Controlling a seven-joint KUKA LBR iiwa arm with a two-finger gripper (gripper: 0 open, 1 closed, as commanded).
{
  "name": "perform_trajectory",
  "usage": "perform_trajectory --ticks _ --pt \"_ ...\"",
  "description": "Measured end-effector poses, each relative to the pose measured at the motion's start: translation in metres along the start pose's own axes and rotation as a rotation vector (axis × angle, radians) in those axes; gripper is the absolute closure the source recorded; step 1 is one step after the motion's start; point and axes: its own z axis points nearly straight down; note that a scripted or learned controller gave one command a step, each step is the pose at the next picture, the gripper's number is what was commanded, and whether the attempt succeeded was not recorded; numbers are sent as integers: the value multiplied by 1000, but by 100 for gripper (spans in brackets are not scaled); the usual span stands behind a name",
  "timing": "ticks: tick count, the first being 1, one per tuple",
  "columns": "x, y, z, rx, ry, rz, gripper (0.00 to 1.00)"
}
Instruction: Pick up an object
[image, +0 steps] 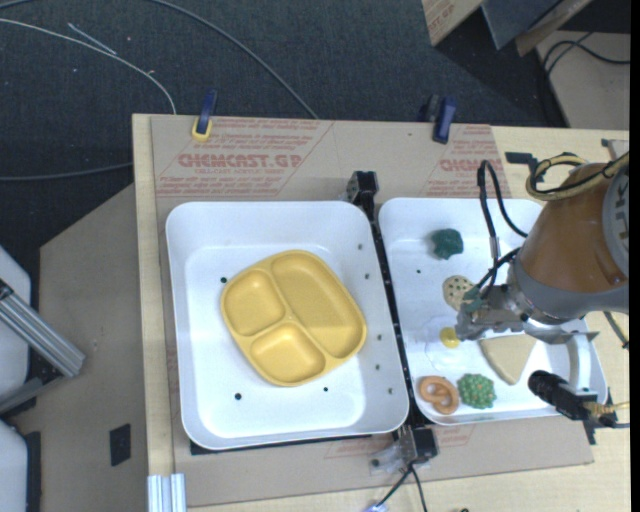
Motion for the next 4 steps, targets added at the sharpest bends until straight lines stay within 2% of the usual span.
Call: perform_trajectory --ticks 1,2,3,4 --pt "1 -6 -60 -1 0 1 100" --pt "1 -5 -82 1 0 0 100" --pt "51 13 -92 1 1 -2 100" --pt "108 32 -85 2 1 -2 100"
